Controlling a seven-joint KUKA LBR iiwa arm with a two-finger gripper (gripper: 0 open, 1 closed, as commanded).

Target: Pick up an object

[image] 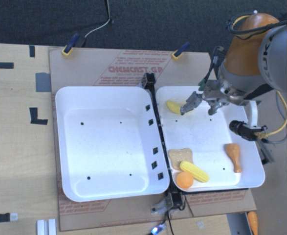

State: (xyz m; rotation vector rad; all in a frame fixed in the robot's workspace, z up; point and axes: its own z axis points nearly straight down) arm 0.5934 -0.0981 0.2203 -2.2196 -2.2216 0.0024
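Note:
The right bin holds several toy foods. A small yellow piece lies near its back left corner. A tan bread slice, a yellow corn cob and an orange ball cluster at the front left. An orange drumstick lies at the right side. My gripper hangs over the back of the right bin, open, its left finger just right of the yellow piece and its right finger further right. Nothing sits between the fingers.
The left bin lies beside the right one, with a black divider strip between them. Both rest on a cardboard sheet clamped at the back. A black cable runs off behind.

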